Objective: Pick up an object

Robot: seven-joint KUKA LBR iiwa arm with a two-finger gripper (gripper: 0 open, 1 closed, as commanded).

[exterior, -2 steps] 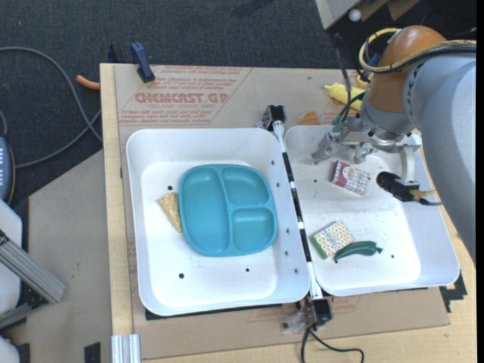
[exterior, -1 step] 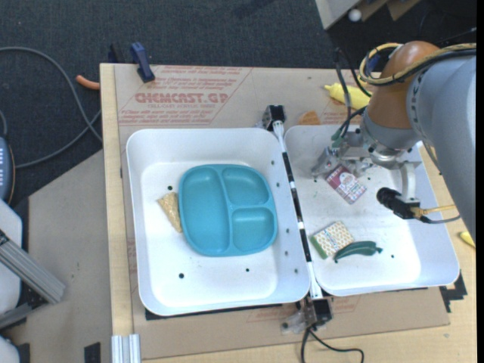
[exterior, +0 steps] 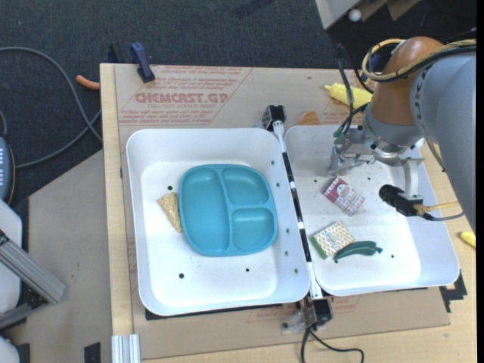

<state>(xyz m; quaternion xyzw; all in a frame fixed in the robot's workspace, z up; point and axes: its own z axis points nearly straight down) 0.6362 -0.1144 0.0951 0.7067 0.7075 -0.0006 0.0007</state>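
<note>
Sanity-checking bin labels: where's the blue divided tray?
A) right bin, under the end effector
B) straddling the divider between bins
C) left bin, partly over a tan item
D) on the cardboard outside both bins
C: the tray lies inside the left bin, its left edge overlapping a tan item; the end effector is over the right bin.
</note>
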